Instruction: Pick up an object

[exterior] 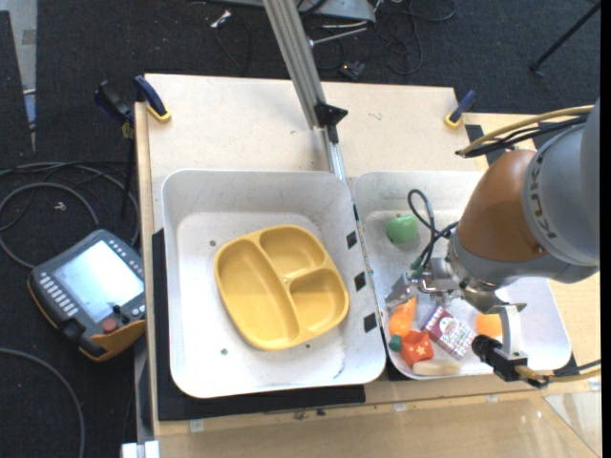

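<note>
The right bin [377, 198] holds a green ball-like object [403, 228] near its back left. At its front lie an orange carrot-shaped piece [401, 316], a small red object [417, 350] and a maroon-and-white packet [449, 332]. The arm's wrist covers the middle of this bin. My gripper [431, 287] hangs low over the front cluster, just above the carrot piece and the packet. Its fingers are hidden among the wrist parts and the objects. An orange block [488, 323] peeks out at the right of the wrist.
A yellow divided plate [282, 284] lies in the left bin [191, 256]. A slanted metal pole [298, 51] rises from the divider between the bins. A teach pendant [88, 294] lies on the floor at left. Clamps sit at the bench's back corners.
</note>
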{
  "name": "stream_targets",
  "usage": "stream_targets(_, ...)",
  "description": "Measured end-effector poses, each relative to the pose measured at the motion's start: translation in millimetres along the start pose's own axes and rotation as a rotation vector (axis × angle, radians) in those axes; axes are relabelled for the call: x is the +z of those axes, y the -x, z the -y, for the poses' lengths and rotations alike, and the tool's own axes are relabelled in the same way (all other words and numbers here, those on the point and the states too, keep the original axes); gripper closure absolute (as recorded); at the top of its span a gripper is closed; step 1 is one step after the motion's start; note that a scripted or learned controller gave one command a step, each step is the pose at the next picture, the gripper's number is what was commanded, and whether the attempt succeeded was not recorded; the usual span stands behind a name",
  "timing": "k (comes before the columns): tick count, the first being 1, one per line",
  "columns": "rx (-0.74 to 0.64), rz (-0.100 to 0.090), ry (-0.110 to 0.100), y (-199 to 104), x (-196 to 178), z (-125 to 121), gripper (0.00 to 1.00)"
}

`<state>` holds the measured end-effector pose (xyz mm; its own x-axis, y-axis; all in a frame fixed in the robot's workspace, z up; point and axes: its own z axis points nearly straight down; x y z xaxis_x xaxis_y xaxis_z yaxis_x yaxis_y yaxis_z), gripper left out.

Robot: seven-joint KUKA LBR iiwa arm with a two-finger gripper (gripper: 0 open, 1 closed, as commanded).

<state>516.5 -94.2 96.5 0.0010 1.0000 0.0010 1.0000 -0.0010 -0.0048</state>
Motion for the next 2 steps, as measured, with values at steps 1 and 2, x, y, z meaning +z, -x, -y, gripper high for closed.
stream_targets(1,0.000,0.000,0.005,-0.2,0.4,-0.6,0.00)
stream_targets(2,0.000,0.001,0.007,-0.4,-9.5,-1.1,1.00)
